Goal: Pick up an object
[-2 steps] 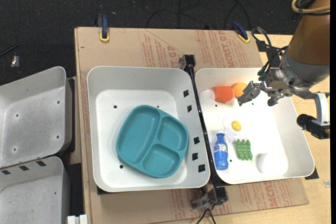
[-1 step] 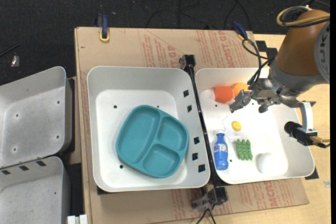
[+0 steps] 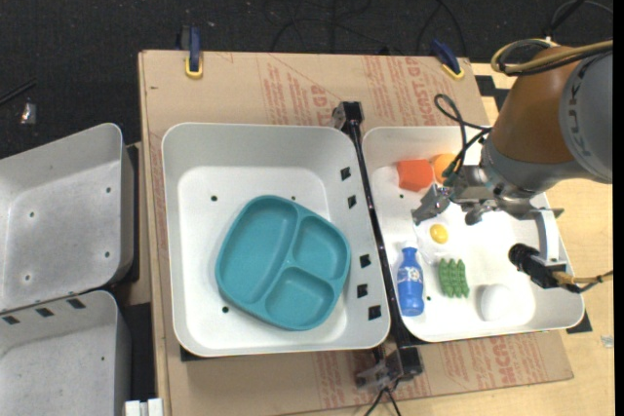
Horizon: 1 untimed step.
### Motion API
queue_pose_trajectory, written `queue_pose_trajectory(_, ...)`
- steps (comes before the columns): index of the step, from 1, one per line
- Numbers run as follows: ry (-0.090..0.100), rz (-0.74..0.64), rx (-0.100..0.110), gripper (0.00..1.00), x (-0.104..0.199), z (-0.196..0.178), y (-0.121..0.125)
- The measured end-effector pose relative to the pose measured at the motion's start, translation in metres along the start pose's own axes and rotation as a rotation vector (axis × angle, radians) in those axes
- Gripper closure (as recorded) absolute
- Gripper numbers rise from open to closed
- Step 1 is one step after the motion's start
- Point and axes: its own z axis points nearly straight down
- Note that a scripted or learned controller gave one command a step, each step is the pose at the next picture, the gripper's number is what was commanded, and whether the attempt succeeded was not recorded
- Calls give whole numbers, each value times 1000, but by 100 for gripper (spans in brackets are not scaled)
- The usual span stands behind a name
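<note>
On the table, the left bin holds a teal divided plate, lying flat and a little turned, near the middle of the bin floor. A black divider strip runs between this bin and the right bin.

In the right bin, a small blue bottle with a white cap lies along the left wall, cap pointing away from the camera. Just to its right sits a green ridged piece. Above these, a small yellow item rests on the bin floor, and an orange block lies near the far wall with another orange-yellow piece just beside it. A white ball sits toward the near right corner, hard to make out against the white floor.

The arm reaches in over the right bin, and the hand hangs above the bin floor, between the orange block and the yellow item. I cannot tell how far it is open, and nothing is visibly gripped in it.
</note>
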Motion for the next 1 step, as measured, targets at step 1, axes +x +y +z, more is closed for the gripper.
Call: queue_pose_trajectory(1, 0, 1, 0, 0, 1, 54, -1)
